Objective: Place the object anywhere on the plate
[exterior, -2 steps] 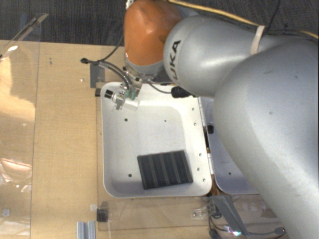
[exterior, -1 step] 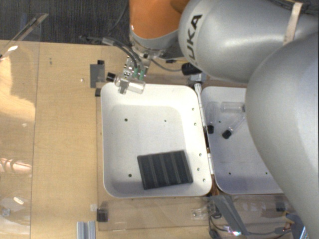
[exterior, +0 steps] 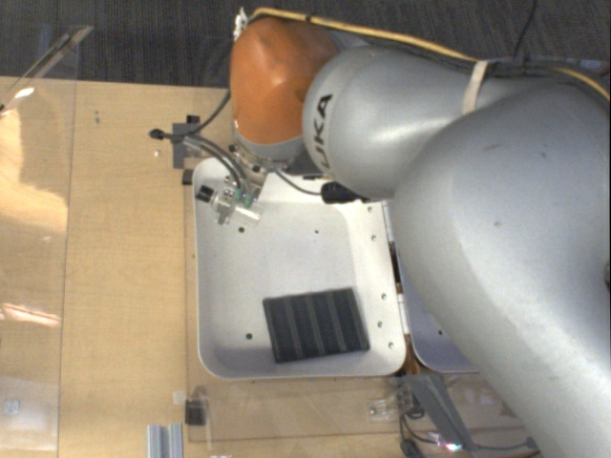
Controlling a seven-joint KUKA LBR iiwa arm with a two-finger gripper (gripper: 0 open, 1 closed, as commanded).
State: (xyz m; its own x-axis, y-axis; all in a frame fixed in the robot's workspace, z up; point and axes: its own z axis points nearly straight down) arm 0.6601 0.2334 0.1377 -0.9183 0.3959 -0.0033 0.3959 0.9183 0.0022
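Arm (exterior: 458, 179) above white bin (exterior: 286, 256) holding ribbed black plate (exterior: 315, 324)

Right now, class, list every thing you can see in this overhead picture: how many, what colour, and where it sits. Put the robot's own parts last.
White bin: one, white, centre of the bench.
Second bin: one, white, to its right, mostly behind the arm.
Ribbed plate: one, dark grey, lower part of the left bin.
Bench: one, light wood, beneath both bins.
Clear panel: one, transparent, over the bench's left side.
Arm: one, grey with an orange band, reaching in from the right.
Gripper: one, metallic, over the left bin's upper left corner.
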